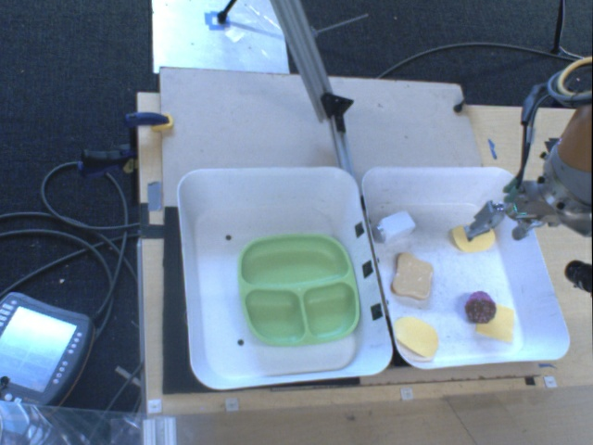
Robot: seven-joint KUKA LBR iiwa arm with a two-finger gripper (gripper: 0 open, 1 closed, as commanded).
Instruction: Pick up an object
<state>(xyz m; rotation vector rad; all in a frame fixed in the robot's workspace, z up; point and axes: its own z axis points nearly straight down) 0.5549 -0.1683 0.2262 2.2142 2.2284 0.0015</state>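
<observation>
We are seeing the gripper [501, 219] hovering beside a yellow slice [473, 240] in the right bin [542, 276] (arm cut off); fingers spread, holding nothing.

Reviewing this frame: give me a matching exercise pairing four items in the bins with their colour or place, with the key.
Things:
1. divided tray
2. small block
3. round ball
4. bread slice

Descriptions:
A. dark purple, right bin
B. green, left bin
C. tan, near the right bin's left wall
D. pale grey-white, right bin's far left corner

Pairs: 1-B, 2-D, 3-A, 4-C
</observation>
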